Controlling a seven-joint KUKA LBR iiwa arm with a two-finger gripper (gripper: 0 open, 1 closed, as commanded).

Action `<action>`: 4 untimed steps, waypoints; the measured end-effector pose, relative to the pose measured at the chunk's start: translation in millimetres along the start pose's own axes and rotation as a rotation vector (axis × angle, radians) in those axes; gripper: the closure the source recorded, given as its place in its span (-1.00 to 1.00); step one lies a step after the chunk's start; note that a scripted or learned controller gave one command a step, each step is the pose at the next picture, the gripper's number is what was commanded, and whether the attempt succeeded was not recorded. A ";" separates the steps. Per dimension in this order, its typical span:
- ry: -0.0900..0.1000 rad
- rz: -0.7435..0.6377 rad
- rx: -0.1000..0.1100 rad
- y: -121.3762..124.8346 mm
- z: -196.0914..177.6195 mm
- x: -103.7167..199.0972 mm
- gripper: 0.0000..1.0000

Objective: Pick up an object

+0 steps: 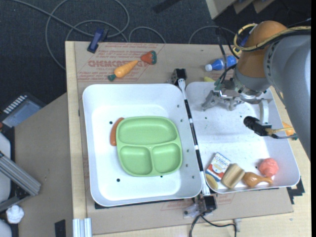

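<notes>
**A:** What takes up the most room?

**B:** The table (79,65), topped with brown printed cardboard. Then the grey arm (291,68), coming in from the right with its orange band above the wrist. Next are the two white bins, side by side: the left bin (98,102) and the right bin (232,130).

**A:** What's in the left one?

**B:** A green divided plate (148,144), lying flat in the middle. A reddish sausage shape (113,131) is tucked against its left rim.

**A:** And the hand?

**B:** The hand (219,104) is low over the far part of the right bin. Its fingers are spread, with nothing between them.

**A:** So where are the things to pick?

**B:** They lie along the near edge of the right bin, well apart from the hand. There is a tan roll (232,176), and a small printed box (217,165) touching its left side. An orange-brown piece (254,180) sits just right of the roll. A pink lump (268,166) is near the right corner.

**A:** Is anything outside the bins?

**B:** A toy carrot (129,66) lies on the cardboard beyond the left bin. A blue-and-white bottle (220,63) lies beyond the right bin. A blue clip (96,40) sits at the table's far edge.
</notes>
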State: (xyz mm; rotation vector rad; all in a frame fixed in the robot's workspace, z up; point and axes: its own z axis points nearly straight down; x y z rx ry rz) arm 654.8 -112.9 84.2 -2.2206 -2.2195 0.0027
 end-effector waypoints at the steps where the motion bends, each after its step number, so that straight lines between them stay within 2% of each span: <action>1: 0.001 -0.001 -0.003 -36.0 -8.3 -101.1 -1.00; 2: -0.001 -0.001 -0.005 -35.4 -18.6 -101.2 1.00; 3: 0.000 -0.003 -0.008 13.3 -79.2 -53.5 1.00; 4: 0.001 -0.001 -0.002 -2.2 -60.6 -10.4 1.00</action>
